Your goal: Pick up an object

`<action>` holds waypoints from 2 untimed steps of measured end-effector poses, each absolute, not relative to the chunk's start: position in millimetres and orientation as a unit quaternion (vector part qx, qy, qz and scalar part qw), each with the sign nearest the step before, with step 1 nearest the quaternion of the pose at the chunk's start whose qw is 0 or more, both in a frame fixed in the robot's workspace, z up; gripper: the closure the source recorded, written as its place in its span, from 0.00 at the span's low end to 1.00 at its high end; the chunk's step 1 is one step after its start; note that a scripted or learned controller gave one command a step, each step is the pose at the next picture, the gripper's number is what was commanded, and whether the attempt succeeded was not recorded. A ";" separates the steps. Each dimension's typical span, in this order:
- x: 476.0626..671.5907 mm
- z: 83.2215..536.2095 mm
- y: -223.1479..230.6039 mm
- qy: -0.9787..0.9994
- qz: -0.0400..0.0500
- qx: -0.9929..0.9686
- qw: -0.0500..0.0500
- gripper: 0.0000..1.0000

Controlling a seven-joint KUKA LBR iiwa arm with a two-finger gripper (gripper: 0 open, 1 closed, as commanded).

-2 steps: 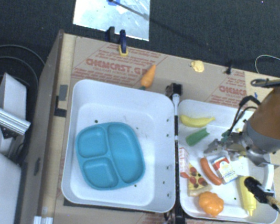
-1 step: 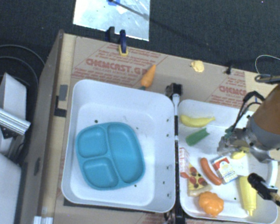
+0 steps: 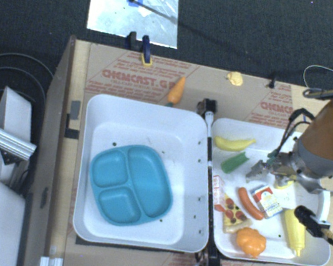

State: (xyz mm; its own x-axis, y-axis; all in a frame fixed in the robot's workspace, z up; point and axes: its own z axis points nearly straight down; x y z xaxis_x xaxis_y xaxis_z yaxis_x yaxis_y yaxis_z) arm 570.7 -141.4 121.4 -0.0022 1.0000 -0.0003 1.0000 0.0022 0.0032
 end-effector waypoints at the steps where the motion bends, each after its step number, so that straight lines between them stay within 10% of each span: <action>1: 560.1 88.4 -98.8 0.709 0.002 0.705 0.008 0.00; 2: 527.1 90.0 -109.5 0.708 0.006 0.706 0.010 0.00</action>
State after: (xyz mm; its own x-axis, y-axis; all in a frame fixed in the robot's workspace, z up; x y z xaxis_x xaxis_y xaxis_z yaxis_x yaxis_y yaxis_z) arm 527.1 -109.5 90.0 -0.0020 1.0000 -0.0056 0.9998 0.0021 0.0214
